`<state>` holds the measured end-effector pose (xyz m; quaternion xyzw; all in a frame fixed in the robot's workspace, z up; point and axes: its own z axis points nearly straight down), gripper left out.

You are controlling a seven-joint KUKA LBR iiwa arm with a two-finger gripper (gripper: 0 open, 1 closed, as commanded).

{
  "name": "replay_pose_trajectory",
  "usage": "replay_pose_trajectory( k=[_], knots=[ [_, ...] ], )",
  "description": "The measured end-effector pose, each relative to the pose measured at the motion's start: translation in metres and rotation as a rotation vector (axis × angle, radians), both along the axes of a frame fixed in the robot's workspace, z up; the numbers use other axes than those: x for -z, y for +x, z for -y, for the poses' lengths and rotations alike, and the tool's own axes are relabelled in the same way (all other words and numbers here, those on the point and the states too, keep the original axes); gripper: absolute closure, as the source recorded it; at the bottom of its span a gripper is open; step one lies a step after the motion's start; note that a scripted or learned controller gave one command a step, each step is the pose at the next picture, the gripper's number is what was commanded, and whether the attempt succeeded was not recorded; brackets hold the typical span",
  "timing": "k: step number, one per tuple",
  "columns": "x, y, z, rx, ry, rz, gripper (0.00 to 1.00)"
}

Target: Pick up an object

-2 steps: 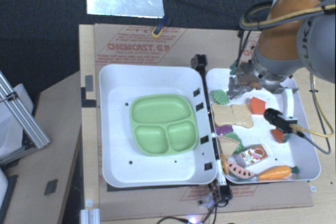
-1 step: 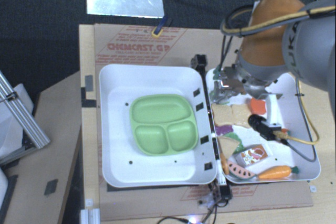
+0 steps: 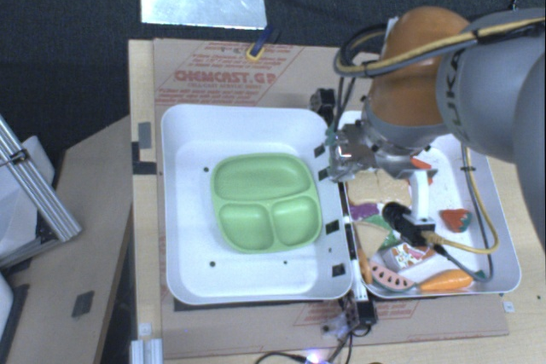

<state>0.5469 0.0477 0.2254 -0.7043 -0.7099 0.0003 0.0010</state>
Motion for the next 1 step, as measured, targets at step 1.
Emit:
replay_pose_trajectory(
  k=[1],
  knots=[
    [0.0072, 0.0062, 0.0016, 0.006, -0.001, 0.002, 1.00]
  ],
)
